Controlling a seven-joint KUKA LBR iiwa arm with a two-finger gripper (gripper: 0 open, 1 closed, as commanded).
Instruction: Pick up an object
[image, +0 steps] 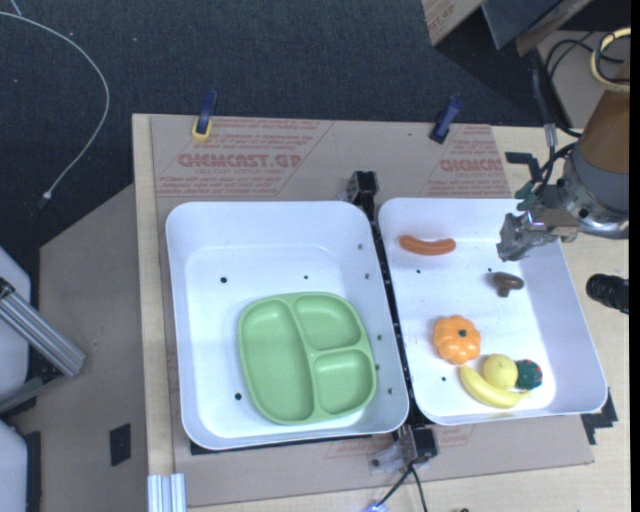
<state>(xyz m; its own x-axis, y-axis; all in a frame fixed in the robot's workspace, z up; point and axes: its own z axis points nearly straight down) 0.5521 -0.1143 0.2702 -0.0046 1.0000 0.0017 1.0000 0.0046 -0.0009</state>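
Leftward of the gripper (517, 245) lies a sausage (428, 244); just below it, a small brown object (507, 283). Finger spacing cannot be told. A good grasp would centre above the brown piece, descending vertically before closing.

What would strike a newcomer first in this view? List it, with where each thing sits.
The green divided plate stands out most, lying alone in the left bin. Next comes the toy food in the right bin: an orange sausage near the far edge, a small brown piece below the gripper, and a pumpkin, banana and lemon clustered at the near side. The grey arm reaches in over the right bin's far right corner.
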